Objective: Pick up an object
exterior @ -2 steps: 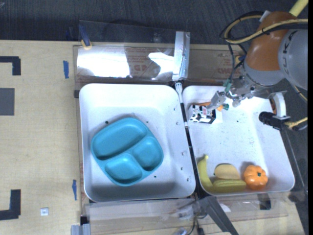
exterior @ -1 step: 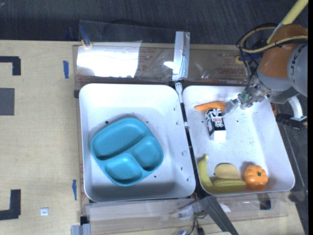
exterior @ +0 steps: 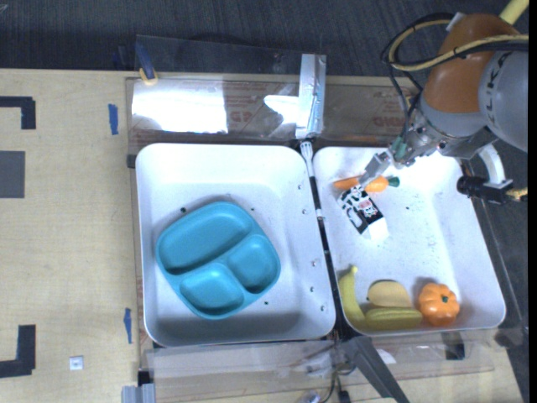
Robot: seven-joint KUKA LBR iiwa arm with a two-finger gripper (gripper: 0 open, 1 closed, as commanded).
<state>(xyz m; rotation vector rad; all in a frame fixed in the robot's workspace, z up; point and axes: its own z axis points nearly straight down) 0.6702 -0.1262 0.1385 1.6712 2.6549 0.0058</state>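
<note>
My gripper (exterior: 379, 168) hangs low over the upper left part of the right bin (exterior: 478, 250). Its tip is right at a small orange carrot-like piece (exterior: 357, 182) with a green end (exterior: 393, 180), lying on the bin floor. Just below that piece lies a black-and-white patterned item (exterior: 363, 209). Along the bin's near side sit a yellow banana (exterior: 346, 295), a pale yellow rounded fruit (exterior: 388, 292), a green cucumber-like piece (exterior: 393, 316) and a small orange pumpkin (exterior: 438, 302).
The left bin (exterior: 168, 175) holds a blue divided tray (exterior: 218, 259). A shiny clear panel (exterior: 218, 107) stands behind the bins. The arm's orange band (exterior: 457, 78) and yellow cables (exterior: 419, 53) hang over the right bin's far corner.
</note>
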